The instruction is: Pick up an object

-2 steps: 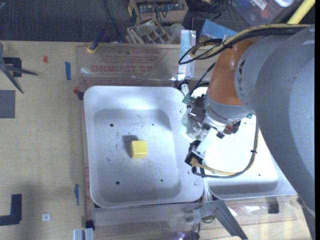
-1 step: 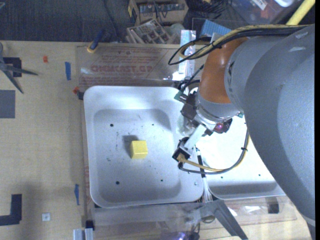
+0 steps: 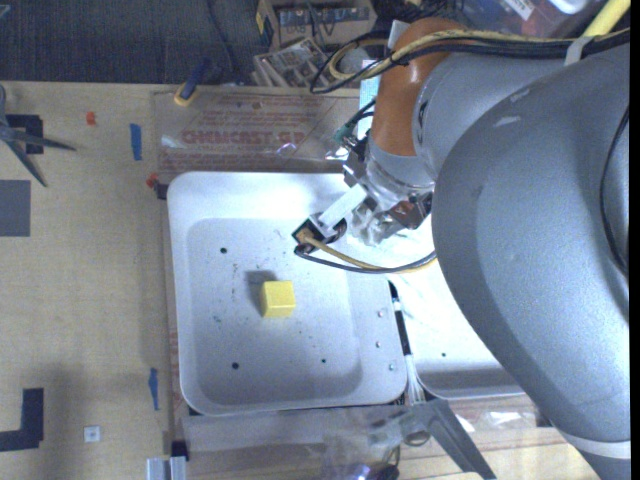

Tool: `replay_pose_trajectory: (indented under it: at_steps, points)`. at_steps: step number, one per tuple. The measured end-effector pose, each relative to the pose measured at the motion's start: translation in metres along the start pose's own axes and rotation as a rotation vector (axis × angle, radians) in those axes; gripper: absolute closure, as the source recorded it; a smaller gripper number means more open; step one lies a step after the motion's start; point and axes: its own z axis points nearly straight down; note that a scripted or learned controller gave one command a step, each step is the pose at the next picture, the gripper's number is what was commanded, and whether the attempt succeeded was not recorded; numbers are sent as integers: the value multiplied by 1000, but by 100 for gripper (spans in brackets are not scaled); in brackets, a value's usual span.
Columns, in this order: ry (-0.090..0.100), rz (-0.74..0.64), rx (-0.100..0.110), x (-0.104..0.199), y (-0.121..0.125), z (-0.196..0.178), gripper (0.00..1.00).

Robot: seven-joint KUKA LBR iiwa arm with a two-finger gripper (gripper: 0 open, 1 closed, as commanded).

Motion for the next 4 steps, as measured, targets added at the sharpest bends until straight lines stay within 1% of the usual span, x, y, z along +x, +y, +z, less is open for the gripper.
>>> replay_pose_trajectory:
  at_steps: [1, 2, 3, 4]
  points:
    - [-1, 56, 2, -55, 1, 1, 100]
    - [1, 99, 0, -51, 46, 0, 100]
    - [-1, 543, 4, -116, -2, 1, 100]
    - [2, 555, 2, -109, -34, -20, 100]
